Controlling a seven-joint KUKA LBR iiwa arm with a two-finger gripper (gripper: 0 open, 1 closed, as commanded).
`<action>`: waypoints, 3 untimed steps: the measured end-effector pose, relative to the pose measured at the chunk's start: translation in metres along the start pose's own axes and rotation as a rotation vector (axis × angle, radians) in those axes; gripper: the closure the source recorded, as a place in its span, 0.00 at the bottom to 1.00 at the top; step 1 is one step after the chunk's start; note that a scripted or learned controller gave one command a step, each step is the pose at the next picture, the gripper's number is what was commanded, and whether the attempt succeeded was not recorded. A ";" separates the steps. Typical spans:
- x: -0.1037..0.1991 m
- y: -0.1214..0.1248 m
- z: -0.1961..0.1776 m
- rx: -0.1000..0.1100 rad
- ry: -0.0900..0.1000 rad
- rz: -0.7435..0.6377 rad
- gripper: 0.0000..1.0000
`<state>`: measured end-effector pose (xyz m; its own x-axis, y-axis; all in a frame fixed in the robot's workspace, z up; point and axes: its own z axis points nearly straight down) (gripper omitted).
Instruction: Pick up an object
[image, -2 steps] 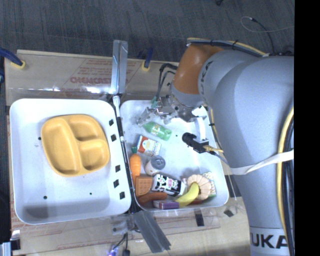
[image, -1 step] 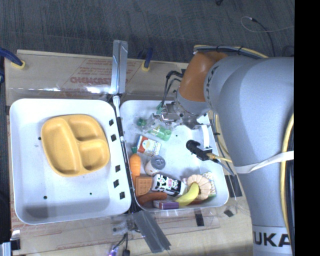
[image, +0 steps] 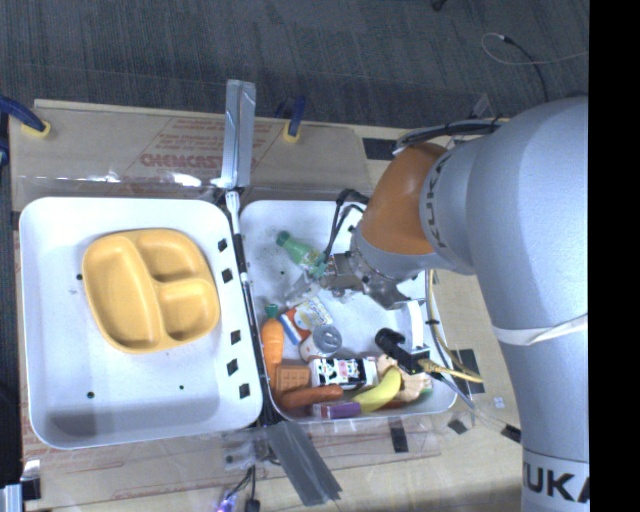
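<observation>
Reaching in from the right, the arm (image: 500, 210) hangs its gripper (image: 318, 285) low over the right bin (image: 262, 222), just beside a green bottle (image: 298, 248). Whether it is released or clenched cannot be told. Carrot (image: 272, 345), banana (image: 380, 392) and other items crowd the bin's near end; a yellow tray (image: 150, 288) lies in the left bin (image: 50, 330).

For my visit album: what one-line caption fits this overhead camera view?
Grey KUKA arm reaches into the right bin of toy food; a yellow divided tray lies in the left bin.
</observation>
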<state>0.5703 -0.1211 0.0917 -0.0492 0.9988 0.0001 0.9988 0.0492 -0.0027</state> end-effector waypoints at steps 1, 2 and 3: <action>-0.007 -0.056 0.001 0.001 0.001 -0.094 0.00; 0.026 -0.014 0.000 0.000 0.000 -0.048 0.00; 0.025 -0.015 -0.009 0.003 0.000 -0.052 1.00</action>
<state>0.5546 -0.0967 0.1004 -0.1009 0.9949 0.0003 0.9949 0.1009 -0.0057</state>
